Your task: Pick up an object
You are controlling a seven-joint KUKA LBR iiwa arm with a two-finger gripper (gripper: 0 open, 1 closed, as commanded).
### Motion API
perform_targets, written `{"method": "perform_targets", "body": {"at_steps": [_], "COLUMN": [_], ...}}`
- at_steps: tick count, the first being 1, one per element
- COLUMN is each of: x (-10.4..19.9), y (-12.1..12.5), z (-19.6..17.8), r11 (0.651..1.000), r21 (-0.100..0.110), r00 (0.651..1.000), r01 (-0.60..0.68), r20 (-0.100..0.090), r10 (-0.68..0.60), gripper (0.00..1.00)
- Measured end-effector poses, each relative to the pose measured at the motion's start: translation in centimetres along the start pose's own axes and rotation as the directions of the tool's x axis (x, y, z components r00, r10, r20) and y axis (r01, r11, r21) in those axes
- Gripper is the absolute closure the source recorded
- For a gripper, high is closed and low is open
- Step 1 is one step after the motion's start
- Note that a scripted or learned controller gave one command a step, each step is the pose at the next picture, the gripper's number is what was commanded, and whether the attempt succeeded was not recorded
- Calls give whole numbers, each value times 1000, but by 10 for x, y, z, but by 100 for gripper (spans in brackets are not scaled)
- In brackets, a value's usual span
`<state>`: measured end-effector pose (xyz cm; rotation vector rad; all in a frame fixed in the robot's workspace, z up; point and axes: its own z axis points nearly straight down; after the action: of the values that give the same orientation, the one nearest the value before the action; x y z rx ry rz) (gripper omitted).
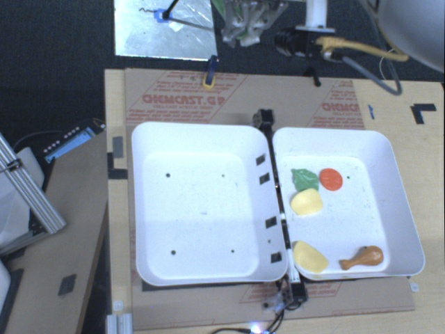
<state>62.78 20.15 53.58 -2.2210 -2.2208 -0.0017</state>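
Bench (174, 89) (gripper (243, 30) up top).

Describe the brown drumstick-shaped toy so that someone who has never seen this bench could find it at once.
Look in the right-hand white bin, the one that holds the toys. Go to its near right corner: the brown drumstick-shaped toy lies there, just right of a yellow toy. It is the one brown, long piece with a thin handle end; its neighbours are yellow, green or red and rounder.

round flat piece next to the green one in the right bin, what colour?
Orange-red. The round piece lies just right of the green piece, clearest in the camera view.
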Motion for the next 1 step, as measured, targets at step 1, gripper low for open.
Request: {"method": "perform_targets", "body": {"at_steps": [1], "x": [-5], "y": [42], "z": [1], "r11": [1000], "r21": [-3], "r00": [1000], "r01": [0], "r20": [2], "r10": [0], "gripper": [100]}}
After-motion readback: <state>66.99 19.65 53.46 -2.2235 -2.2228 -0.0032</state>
